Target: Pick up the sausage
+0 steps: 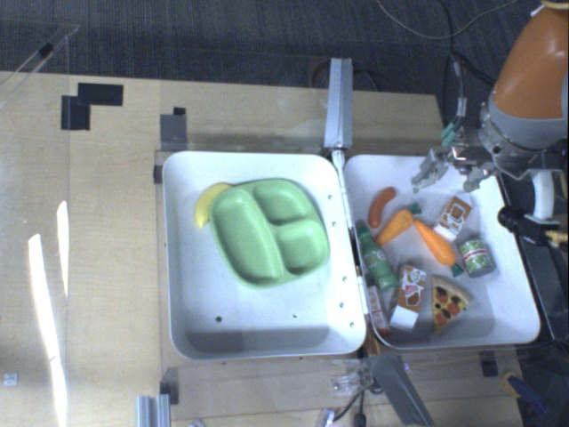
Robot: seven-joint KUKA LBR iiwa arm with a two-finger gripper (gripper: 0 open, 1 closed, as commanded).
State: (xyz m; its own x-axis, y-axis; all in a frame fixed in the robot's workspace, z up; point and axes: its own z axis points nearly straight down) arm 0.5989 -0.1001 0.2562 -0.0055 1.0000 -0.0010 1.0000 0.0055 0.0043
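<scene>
The job at this point is the approach, by my reading, with no grasp made yet. To do it well, the gripper (449, 169) should travel toward the lower left of the frame until it stands directly over the small reddish-orange plastic sausage (381, 205), turn so its two fingers straddle the sausage across its short width, then descend straight down and close on the middle of the body. The sausage is rounded and smooth, so an off-centre pinch would likely squirt it sideways.

The gripper sits in the upper right of the frame, above the top edge of the right white bin (524, 323), its metal fingers spread apart with nothing between them. The sausage lies in the upper left part of that same bin, tilted with its upper end leaning right, near the bin's left wall. It is to the lower left of the gripper, clearly apart from it.

Just below and right of the sausage lies an orange toy carrot (396, 225), close enough that a finger coming down on that side could nudge it. The sausage's upper end has more free space around it
</scene>
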